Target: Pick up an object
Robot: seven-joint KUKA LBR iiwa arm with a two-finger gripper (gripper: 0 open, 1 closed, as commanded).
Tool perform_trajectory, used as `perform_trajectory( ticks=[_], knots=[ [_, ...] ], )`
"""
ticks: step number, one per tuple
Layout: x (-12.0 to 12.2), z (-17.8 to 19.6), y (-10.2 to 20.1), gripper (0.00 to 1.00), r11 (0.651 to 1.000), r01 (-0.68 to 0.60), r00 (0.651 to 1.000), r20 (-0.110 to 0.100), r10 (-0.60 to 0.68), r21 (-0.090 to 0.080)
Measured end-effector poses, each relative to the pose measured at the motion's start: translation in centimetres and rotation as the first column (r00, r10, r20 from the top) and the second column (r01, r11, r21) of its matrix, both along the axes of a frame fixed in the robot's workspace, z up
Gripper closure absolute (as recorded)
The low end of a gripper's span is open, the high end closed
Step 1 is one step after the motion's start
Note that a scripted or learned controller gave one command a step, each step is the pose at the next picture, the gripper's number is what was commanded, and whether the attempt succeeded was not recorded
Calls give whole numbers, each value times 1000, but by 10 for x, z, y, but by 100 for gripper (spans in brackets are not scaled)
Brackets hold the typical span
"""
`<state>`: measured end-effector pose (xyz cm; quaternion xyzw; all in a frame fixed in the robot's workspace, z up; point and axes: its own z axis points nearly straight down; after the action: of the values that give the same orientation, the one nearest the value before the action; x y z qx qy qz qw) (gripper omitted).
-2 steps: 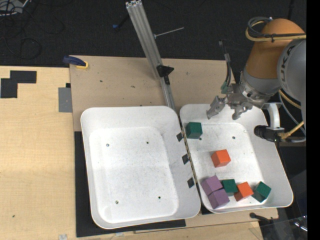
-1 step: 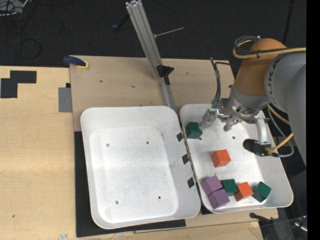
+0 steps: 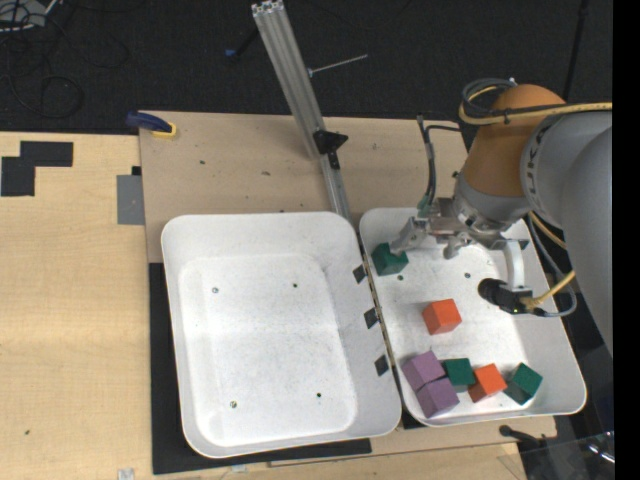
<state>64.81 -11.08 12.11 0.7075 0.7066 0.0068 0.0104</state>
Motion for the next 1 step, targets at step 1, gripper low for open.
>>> perform_trajectory(
  ticks=[1],
  knots=[
    [0, 8, -1, 100, 1000, 6, 1000, 0, -6, 3]
  ],
)
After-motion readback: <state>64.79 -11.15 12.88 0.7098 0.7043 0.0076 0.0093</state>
